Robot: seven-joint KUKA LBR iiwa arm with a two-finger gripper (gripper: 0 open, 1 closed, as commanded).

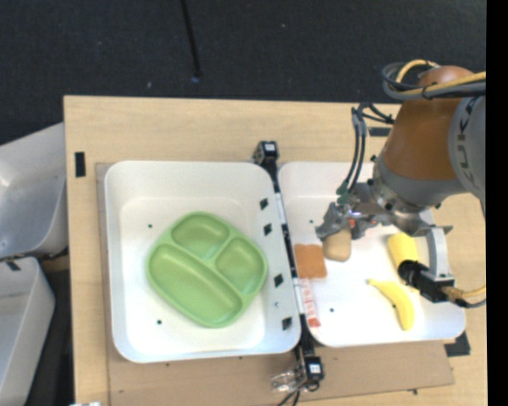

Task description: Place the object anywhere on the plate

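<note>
Near edge of the right bin (381, 338): a whole banana (394, 300), long axis running near-right to far-left, well apart from the claw. Just left of it and a bit farther, a flat tan slab (310, 260), bread or sponge by the look, lay against the divider between the bins. A second yellow piece (402, 248) sat to the right, partly under the arm's hardware.

The gripper (339, 231) hung over the right bin, right on top of a small beige lump (339, 247), which looked to be the task's object. The lump sat directly below the claw tip, touching or nearly so. Couldn't tell whether the claw was spread or closed, or whether it had the lump at all; the wrist blocked it.

The green plate (205, 268), three compartments, lay in the left bin (127, 184), well left of the claw, across the divider. Any carry would have to go straight left.

Legible text: only part of the maker's lettering on the arm (427, 146), cut off at the edge.
</note>
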